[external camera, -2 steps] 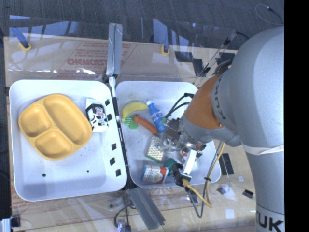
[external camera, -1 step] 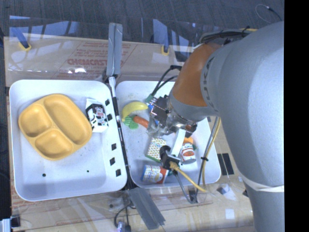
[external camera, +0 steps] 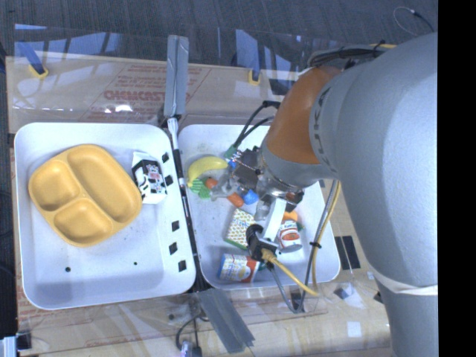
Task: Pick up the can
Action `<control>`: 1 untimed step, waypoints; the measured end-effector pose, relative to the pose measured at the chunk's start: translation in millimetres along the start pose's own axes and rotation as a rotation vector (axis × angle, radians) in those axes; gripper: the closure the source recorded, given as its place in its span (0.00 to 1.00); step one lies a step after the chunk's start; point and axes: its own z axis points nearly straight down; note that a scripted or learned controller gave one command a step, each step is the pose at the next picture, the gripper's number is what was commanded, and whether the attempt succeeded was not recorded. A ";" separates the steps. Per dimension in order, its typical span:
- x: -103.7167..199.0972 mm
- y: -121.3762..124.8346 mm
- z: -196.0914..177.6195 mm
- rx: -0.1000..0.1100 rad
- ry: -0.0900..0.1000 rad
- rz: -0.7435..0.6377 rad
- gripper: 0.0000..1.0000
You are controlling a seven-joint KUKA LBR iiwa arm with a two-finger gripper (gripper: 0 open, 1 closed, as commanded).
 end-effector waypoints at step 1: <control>-54.3 77.5 0.8 0.001 -0.001 0.155 0.00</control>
